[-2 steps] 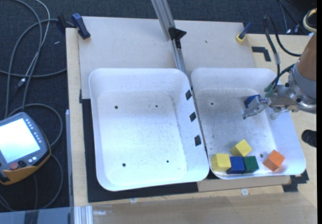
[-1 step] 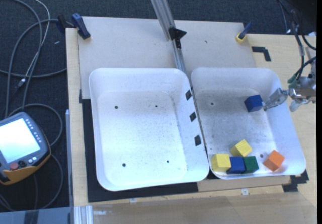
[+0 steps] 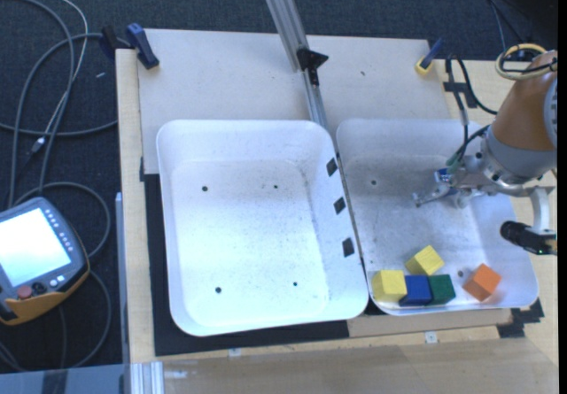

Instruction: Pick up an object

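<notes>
Several small blocks lie at the near end of the right bin [image 3: 400,126]: a yellow block [image 3: 426,260], a second yellow block [image 3: 389,284], a blue block [image 3: 416,290], a green block [image 3: 442,288] and an orange block [image 3: 483,281]. My gripper [image 3: 423,198] reaches in from the right and hovers over the middle of the right bin, above and behind the blocks. Nothing is visible in it. The grey arm with its orange band [image 3: 524,113] rises at the right edge.
The left bin [image 3: 232,125] stands beside the right one. A slanted metal pole [image 3: 282,10] crosses the far side of the bench. Blue clamps [image 3: 142,45] hold the bench board. A teach pendant [image 3: 35,255] and cables lie on the floor at left.
</notes>
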`<state>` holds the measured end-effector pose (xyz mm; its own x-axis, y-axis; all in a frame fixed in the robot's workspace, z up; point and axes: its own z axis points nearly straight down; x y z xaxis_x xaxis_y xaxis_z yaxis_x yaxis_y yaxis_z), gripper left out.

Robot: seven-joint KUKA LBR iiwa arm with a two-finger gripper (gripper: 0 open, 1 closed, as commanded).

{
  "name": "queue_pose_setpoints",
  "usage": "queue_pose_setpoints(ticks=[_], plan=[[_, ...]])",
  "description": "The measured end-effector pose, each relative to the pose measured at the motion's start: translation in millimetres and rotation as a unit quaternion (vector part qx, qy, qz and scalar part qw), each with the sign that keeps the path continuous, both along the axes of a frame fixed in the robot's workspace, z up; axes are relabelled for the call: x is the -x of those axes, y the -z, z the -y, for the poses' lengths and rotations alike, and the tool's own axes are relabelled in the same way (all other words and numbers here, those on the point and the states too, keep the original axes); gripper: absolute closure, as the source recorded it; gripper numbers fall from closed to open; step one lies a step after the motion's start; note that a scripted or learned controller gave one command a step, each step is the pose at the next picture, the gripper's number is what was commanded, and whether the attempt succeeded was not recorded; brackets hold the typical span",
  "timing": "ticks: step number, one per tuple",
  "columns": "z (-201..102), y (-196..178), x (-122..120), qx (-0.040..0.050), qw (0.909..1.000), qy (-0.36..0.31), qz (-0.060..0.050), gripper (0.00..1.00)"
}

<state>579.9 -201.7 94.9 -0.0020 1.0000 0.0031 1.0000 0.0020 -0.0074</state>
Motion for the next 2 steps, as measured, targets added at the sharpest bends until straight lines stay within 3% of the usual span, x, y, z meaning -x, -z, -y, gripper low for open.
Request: queue_pose_setpoints(ticks=[1, 2], plan=[[6.9, -5.7, -61.0, 0.0025, 1.0000, -0.001, 0.007, 0.00], [7.4, -16.7, -59.4, 0.0029, 1.0000, 0.000, 0.005, 1.00]])
